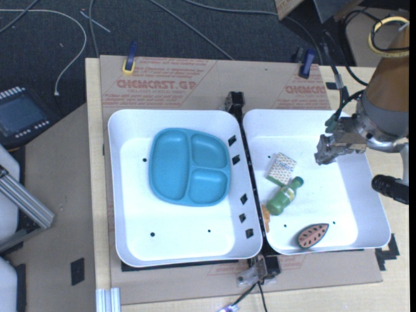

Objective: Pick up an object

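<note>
The grey arm (389, 103) is reaching in from three o'clock, its orange band showing above the wrist, and the hand (333, 149) is hanging over the upper middle of the right bin (364, 194), toward that bin's one o'clock corner. Whether the hand is clenched or released I cannot tell, since its tip is reading as a dark, blurred block from this slanted view; nothing is showing between its tips. Three small things are lying in the right bin, all at about seven to eight o'clock from the hand and apart from it. A checkered white packet (281, 168) is sitting nearest the bin's centre. Just beside it, at its six o'clock, a green bottle (284, 197) is lying on its side, its neck pointing toward one o'clock. Farther toward six o'clock, near the bin's lower rim, a reddish-brown oval piece (313, 235) is lying flat, well apart from the bottle. A thin orange item (265, 218) is resting against the bin's left wall, just beside the bottle's base; its kind is too small to tell. In the left bin (130, 194), a blue divided plate (190, 167) is lying flat, a little toward twelve o'clock of that bin's middle. Both bins are sitting side by side on the counter (169, 70), which is carrying cardboard sheets with red print under them.
</note>
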`<state>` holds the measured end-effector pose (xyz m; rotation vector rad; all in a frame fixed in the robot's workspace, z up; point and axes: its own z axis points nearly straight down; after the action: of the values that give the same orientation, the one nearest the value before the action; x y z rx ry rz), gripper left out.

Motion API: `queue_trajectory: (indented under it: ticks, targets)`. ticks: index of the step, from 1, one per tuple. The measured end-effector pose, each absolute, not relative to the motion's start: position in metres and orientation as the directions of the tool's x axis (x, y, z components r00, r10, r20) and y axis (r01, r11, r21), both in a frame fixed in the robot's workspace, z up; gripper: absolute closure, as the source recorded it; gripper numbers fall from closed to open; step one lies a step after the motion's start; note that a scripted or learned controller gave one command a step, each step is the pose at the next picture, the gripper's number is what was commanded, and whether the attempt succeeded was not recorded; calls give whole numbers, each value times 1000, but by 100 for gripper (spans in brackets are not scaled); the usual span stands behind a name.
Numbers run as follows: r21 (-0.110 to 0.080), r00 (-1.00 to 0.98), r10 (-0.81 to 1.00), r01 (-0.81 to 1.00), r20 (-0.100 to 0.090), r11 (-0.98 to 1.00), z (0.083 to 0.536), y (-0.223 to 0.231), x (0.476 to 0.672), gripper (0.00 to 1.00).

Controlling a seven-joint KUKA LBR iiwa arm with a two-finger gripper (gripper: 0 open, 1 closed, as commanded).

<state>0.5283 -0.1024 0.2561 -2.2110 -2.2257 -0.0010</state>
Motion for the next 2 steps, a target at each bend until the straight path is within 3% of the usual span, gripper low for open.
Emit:
queue_trajectory:
  ticks: [2]
  targets:
    - [-3,-6,1000,1000,3,6,237,6,514,100]
